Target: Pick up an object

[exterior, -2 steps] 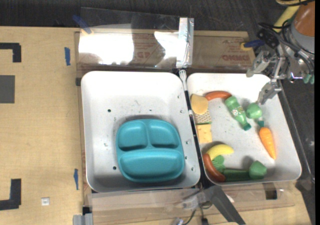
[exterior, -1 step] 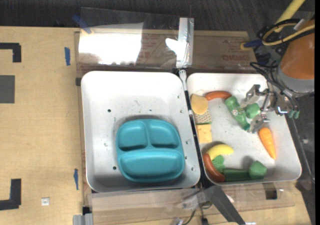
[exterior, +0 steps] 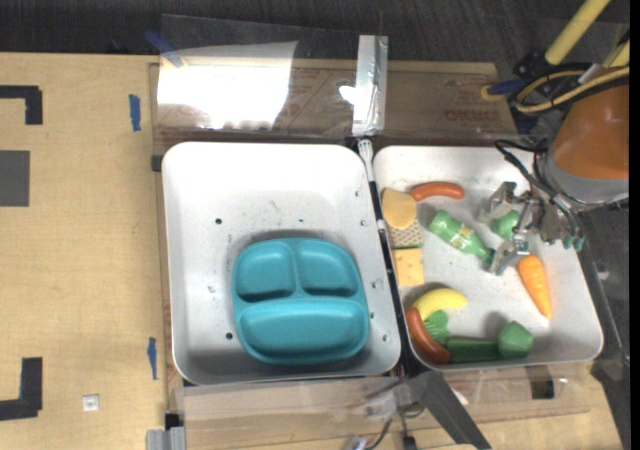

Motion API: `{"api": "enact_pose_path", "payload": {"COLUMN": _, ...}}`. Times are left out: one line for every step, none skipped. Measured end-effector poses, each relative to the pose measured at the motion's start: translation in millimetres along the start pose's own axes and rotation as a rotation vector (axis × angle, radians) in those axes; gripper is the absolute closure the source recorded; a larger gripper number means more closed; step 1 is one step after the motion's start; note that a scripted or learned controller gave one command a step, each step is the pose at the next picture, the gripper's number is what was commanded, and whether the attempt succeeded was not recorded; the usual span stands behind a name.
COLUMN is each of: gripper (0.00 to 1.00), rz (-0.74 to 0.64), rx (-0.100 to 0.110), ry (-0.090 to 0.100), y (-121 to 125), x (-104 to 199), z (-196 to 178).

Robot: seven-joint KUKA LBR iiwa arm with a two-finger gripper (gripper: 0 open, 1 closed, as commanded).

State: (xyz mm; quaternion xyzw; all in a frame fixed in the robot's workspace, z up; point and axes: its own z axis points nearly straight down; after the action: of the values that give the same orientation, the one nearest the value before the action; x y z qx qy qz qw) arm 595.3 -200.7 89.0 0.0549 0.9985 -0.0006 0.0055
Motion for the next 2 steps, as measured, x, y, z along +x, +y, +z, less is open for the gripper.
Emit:
{"api": "enact_pose_path", "payload": {"gripper": 0.00, "rz": 0.008, "rx": 0.002, "ry": 0.000, "y": -22.0, "x": -6.6, "z": 1.2}}
{"api": "enact_pose_path", "payload": {"gripper": 0.00, "rz": 0.012, "rx": 0.001, "ry": 0.003, "y": -23.1, "x": 9.8, "z": 0.7}}
